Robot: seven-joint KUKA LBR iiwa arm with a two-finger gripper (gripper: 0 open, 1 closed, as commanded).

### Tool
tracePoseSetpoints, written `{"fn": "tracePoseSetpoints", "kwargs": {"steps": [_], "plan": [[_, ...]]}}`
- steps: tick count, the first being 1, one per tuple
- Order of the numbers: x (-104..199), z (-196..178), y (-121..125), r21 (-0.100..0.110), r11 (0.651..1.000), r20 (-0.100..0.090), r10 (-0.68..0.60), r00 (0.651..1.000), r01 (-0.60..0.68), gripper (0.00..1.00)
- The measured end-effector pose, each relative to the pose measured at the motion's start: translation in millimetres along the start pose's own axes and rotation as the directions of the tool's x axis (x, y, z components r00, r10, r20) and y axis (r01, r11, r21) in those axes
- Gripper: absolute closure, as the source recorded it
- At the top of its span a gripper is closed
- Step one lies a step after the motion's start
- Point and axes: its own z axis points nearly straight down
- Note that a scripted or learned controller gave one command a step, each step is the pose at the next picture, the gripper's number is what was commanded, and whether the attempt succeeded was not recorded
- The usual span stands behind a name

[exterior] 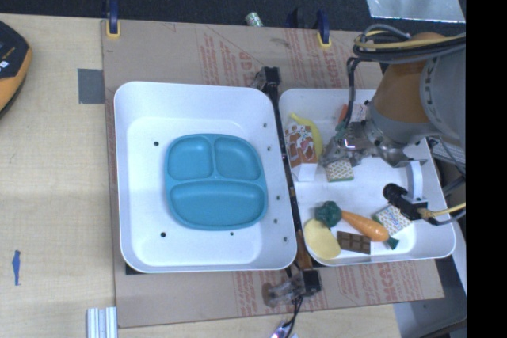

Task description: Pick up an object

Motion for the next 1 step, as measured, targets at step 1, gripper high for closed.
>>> {"fn": "tracePoseSetpoints", "kwargs": {"steps": [1], "plan": [[71.4, -106.5, -1.3, -0.006, 1.000, -0.004, 0.001, 1.000, -0.001, 1.00]]}}
